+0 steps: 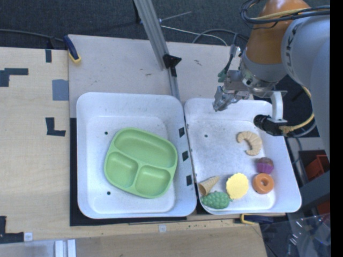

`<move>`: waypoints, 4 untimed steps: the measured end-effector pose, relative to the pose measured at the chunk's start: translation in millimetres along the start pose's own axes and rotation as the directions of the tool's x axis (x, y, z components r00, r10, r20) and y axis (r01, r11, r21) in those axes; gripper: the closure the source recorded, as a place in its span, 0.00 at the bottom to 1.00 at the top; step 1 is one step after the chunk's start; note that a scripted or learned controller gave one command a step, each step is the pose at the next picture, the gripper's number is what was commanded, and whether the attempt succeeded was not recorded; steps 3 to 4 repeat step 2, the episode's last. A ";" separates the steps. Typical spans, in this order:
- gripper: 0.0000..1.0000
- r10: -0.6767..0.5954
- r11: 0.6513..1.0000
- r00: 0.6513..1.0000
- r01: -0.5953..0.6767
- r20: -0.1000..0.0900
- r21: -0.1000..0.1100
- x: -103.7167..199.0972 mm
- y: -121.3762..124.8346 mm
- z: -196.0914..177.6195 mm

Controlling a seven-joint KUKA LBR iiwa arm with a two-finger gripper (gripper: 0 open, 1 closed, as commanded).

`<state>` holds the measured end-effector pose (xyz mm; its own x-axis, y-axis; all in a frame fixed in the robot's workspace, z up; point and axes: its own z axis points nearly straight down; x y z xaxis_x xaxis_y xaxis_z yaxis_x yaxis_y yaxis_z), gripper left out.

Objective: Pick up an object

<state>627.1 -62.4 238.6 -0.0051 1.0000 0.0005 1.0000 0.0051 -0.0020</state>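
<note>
The grey arm with its orange band [273, 23] reaches in from the right and hangs its pincer [221, 105] over the far left corner of the right bin [214, 143], close to the rim where the two bins meet. The pincer points down at bare bin floor, with nothing between its tips; whether it is released or clenched cannot be told from this angle, as the tips look like one dark point. The things to pick lie well apart from it, all in the right bin. A tan croissant [250, 142] sits near the middle of the right side. Below it, a small purple piece [264, 165] rests just above an orange ring-shaped piece [263, 183], the two touching or nearly so. To the left of the ring lies a yellow round piece [237, 186], and beside that a green knobbly piece [215, 200] against the near rim, with a tan cone [208, 184] just above it, near the bin's left wall. The left bin [91, 143] holds a light green divided tray [141, 163] with three compartments, lying flat and turned at a slant. Both bins stand on the desk [32, 143], whose wooden surface carries a few dark tape marks. A slanted metal pole [153, 23] rises behind the bins.
</note>
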 end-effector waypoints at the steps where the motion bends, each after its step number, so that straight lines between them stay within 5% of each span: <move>1: 1.00 -0.001 1.000 1.000 0.001 -0.001 0.001 52.1 -1.8 12.1; 2: 1.00 -0.003 1.000 1.000 0.003 -0.002 -0.001 116.1 -5.0 10.5; 4: 1.00 -0.003 1.000 1.000 0.003 -0.002 -0.001 116.1 -5.0 10.5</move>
